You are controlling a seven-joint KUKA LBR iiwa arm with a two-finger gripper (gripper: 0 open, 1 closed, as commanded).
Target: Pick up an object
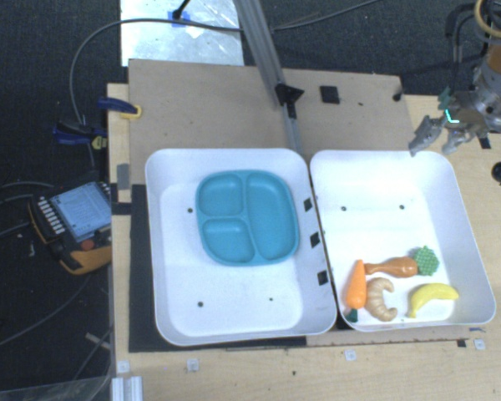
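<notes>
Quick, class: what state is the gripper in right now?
Gripper: open, holding nothing, above the right bin's far corner.

Dark carpet floor [33,48] w/ cables; tan bench top [209,98]; bright reflective sheet [179,19] behind.

grey claw [435,135], teal light, looped cables

A brown bench [217,107] bears two white bins — left bin [171,299], right bin [451,190] — apparently touching.
</notes>
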